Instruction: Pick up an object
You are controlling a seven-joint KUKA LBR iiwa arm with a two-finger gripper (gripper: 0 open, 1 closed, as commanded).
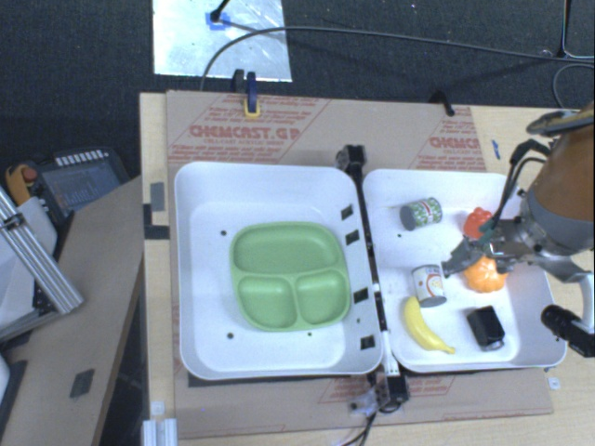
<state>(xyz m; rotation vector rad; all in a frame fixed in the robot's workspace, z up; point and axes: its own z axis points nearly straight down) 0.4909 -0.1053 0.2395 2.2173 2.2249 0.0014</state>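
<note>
Hand (476, 254) low in right bin (390, 189), over orange fruit (485, 277); grip state cannot be told. Step judged: closing in for a grasp. Next move calls for settling squarely on the fruit, then lifting. Fruit round, smooth, orange, just beside a red object (477, 219); can (429, 284) and banana (425, 326) to its left.

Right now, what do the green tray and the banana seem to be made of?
Green tray: probably moulded plastic, matte, one even colour with smooth rounded compartments. Banana: likely a plastic replica, judging by its uniform yellow skin, though real fruit cannot be excluded.
</note>
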